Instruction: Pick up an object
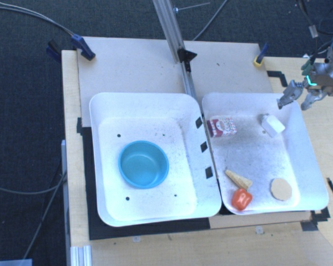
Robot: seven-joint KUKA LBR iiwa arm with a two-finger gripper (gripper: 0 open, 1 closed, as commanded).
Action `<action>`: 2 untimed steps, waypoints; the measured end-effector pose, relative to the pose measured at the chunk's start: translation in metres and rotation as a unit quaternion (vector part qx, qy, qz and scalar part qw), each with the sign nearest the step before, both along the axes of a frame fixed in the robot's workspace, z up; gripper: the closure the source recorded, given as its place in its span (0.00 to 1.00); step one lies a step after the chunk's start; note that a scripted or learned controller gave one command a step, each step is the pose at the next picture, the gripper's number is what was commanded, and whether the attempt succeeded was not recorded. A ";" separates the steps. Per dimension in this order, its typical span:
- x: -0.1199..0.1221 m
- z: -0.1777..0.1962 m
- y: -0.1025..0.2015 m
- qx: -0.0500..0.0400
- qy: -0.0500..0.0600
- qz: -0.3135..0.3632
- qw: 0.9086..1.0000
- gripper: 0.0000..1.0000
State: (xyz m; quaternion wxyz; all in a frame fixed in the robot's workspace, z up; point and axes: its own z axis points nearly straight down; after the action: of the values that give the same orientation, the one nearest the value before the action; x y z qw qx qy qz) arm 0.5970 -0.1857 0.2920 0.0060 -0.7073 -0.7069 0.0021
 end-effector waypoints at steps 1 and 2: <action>0.001 0.003 0.000 0.000 -0.003 0.000 1.000 0.00; -0.008 -0.047 0.007 0.000 0.000 0.000 1.000 0.00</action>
State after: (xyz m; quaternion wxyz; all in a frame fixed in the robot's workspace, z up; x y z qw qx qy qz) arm 0.5892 -0.1788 0.2450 0.0063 -0.7073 -0.7069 0.0024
